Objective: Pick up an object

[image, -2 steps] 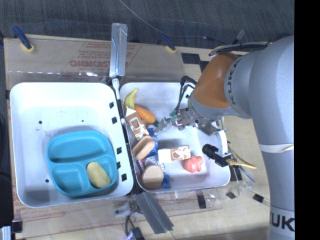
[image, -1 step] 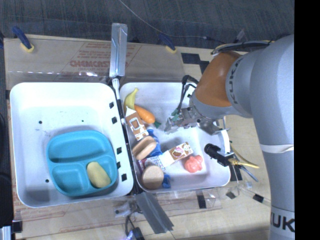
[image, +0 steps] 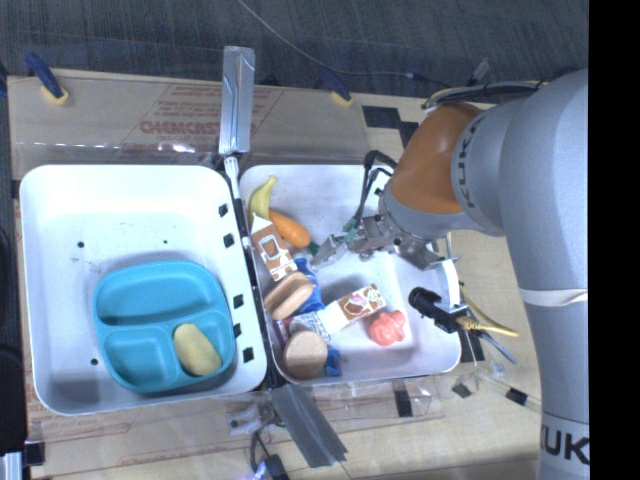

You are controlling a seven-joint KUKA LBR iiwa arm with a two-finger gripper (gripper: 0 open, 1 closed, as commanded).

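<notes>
Gripper (image: 352, 240) hangs low in the right bin (image: 330, 180), just right of the carrot (image: 291, 229); finger state: cannot tell. Advice: centre over the carrot, clear of the banana (image: 261, 197), before closing.

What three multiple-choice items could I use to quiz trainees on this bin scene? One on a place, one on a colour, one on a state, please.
1. Where does the yellow potato lie?
A. on the blue tray in the left bin
B. beside the banana
C. on the bench

2. What colour is the carrot?
A. green
B. orange
C. blue

3. How does the banana lie?
A. held up by the arm
B. resting in the right bin
C. stacked on the tray

Key: 1 A, it sits in a tray compartment; 2 B, it is plainly orange; 3 B, it lies near that bin's upper left corner.
</notes>
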